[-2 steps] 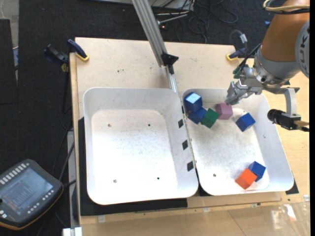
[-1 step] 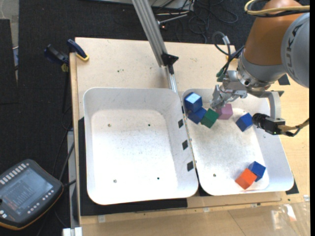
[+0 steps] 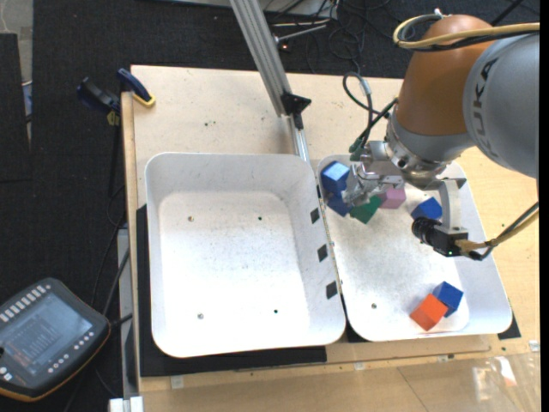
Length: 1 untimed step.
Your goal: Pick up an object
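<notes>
My gripper (image 3: 371, 181) hangs low over the back left corner of the right bin (image 3: 386, 269), under the grey arm's orange band (image 3: 437, 71). It sits in a tight cluster of blocks: a light blue cube (image 3: 336, 176) on its left with a darker blue block (image 3: 338, 202) under it, a green block (image 3: 367, 211) just in front, and a pink block (image 3: 394, 197) on its right. Nothing is visibly held. Another blue block (image 3: 428, 208) lies further right. An orange block (image 3: 428, 313) and a blue block (image 3: 449, 297) touch each other at the bin's front right.
The left bin (image 3: 232, 247) adjoins the right one along a shared rim with black tabs. A slanted metal pole (image 3: 266, 50) comes down to the bins' back junction. A clamp (image 3: 129, 88) sits at the bench's back left. A black cable unit (image 3: 439, 237) hangs off the wrist.
</notes>
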{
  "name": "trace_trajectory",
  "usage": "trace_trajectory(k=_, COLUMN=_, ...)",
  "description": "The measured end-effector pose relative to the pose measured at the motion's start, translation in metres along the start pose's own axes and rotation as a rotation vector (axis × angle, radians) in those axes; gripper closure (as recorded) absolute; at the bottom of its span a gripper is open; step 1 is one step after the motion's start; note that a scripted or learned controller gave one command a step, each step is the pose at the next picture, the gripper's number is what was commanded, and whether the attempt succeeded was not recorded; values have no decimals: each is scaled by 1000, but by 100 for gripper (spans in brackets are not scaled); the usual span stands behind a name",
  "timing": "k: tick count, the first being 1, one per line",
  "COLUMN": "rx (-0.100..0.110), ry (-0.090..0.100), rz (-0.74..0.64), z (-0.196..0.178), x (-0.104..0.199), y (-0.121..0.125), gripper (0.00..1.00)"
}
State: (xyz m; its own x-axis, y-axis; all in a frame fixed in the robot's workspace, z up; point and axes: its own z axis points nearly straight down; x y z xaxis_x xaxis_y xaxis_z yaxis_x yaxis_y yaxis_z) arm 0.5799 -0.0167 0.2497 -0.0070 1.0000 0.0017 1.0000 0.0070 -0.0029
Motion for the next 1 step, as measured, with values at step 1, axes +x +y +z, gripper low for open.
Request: trace_trajectory(k=1, rx=-2, ry=0, rz=-2, z=-3, x=56, y=-10, gripper=100)
